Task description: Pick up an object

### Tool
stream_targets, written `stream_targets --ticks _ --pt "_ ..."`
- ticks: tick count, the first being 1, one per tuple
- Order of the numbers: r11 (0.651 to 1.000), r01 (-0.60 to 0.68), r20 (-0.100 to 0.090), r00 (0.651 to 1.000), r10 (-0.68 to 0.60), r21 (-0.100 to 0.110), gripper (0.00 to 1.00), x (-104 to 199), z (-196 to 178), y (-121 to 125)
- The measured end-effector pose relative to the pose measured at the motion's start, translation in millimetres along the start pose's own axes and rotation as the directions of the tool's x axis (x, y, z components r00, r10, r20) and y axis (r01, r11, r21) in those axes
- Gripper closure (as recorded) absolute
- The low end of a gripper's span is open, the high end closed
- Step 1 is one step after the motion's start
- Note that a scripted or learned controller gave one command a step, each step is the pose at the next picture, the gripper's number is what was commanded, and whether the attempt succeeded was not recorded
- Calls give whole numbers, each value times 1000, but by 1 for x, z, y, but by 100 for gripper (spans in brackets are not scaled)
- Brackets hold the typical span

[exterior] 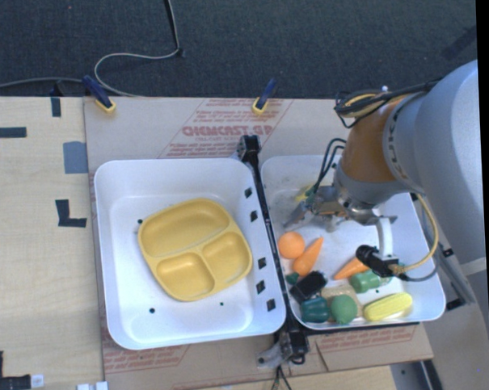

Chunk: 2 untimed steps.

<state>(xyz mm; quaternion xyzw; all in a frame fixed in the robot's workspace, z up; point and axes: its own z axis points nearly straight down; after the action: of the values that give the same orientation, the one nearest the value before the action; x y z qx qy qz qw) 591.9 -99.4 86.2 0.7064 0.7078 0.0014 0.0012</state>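
I found the gripper [319, 205] low in the right bin [416, 223], and I could not tell how its jaws stood, since the wrist hid them. The nearest candidates, an orange ball [291, 245] and a carrot [309, 255], lay just below-left of the jaws and apart from them. In my judgement a descent there risked closing on bare floor, or nudging the ball against the divider wall [262, 222].

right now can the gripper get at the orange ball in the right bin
Probably yes. The orange ball lies uncovered at the left edge of the pile in the right bin, with only a carrot touching its right side. The gripper hangs just above it, with bare bin floor between them.
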Motion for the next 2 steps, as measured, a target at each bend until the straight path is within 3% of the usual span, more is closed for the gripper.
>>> stream_targets --ticks 1,2 --pt "1000 -1 0 1000 1 6 0 -1 2 70" --pt "1000 -2 1 1000 2 12 0 -40 -8 75"
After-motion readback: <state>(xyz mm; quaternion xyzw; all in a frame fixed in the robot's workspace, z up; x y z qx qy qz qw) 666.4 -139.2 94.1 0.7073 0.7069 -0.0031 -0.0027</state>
